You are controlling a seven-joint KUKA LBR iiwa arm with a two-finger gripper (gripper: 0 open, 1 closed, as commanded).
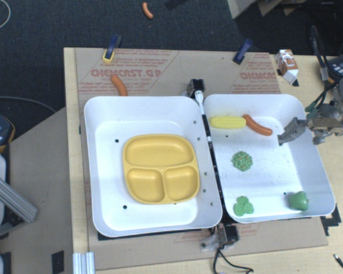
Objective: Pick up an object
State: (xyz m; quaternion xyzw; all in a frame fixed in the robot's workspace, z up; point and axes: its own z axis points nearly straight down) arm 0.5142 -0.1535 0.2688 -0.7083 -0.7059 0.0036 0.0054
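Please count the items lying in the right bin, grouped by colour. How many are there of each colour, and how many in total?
Green: 3, the round piece, the leafy piece and the ball-shaped piece
Yellow: 1, the corn cob
Orange: 1, the sausage
Total: 5

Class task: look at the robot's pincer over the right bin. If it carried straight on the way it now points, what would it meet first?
The pincer points left across the shallow white right bin. The orange sausage-shaped toy lies first near that line, then the yellow plastic corn cob. Its height is unclear, so it might pass above both.
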